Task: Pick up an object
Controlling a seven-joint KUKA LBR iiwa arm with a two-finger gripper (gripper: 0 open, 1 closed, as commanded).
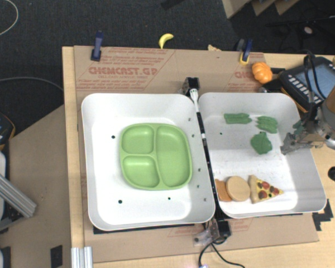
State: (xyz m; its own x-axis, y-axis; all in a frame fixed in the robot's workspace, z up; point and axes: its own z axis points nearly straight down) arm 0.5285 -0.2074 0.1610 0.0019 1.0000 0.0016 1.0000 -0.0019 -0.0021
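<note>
- The gripper (295, 141) hangs at the right bin's (304, 202) edge; open or closed, I cannot tell.
- Risk: it may hit the wall and miss the nearby green toy (261, 143).

Arm's (332, 108) mostly grey, a tan-ish patch up top, black cables looping around, small dark metal claw (297, 141).

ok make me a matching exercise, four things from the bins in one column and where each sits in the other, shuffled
Things:
1. green divided plate
2. pizza slice
3. gripper
4. orange toy fruit

Places:
A. outside the bins, beyond the right bin's far corner
B. middle of the left bin
C. near edge of the right bin, beside a round cookie
D. over the right bin's right side, by the green pieces

Pairs: 1-B, 2-C, 3-D, 4-A
</note>
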